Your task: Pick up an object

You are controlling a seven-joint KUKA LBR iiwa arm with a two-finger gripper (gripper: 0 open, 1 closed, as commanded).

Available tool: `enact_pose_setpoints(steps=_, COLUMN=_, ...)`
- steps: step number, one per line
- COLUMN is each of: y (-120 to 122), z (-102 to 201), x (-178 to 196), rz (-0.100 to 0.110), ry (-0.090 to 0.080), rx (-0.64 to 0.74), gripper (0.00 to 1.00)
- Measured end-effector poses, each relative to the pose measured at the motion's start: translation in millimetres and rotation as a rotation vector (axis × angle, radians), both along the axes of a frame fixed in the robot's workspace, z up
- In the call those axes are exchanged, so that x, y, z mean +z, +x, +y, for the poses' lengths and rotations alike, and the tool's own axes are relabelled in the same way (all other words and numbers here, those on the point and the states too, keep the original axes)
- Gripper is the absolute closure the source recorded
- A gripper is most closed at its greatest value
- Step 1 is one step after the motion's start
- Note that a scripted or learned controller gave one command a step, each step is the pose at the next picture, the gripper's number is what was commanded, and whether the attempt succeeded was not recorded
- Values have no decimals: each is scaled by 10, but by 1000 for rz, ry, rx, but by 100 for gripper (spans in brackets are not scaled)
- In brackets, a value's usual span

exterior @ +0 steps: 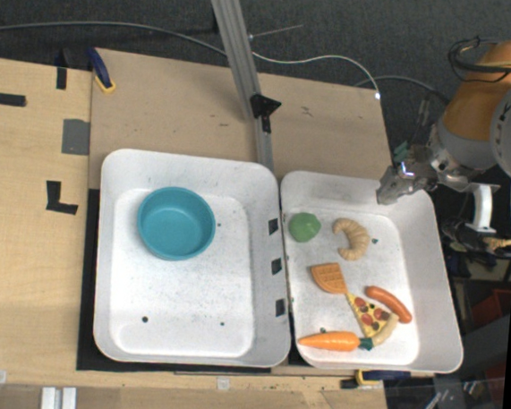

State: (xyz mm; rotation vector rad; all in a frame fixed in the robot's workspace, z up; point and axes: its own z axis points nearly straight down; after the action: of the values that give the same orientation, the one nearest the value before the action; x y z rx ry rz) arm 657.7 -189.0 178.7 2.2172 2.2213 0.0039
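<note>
Grey two-finger hand hovers over the far right corner of the right shallow white bin, nothing between its tips; can't tell if spread or pressed together. Looks staged above the pile before a drop, my guess. Pickable stuff all in that bin: green round toy by the left wall, tan curved croissant nearest the hand, orange spatula-shaped piece mid-bin, red sausage, pizza slice and orange carrot crowded at the near edge, touching. Left white bin holds a blue plastic bowl. Slanted metal pole crosses the bench behind, clear of the reach
</note>
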Motion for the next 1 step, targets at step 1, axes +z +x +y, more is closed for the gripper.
enact_pose_setpoints(steps=1, y=86, z=29, x=612, rz=-2, ry=-1, rx=0, gripper=100)
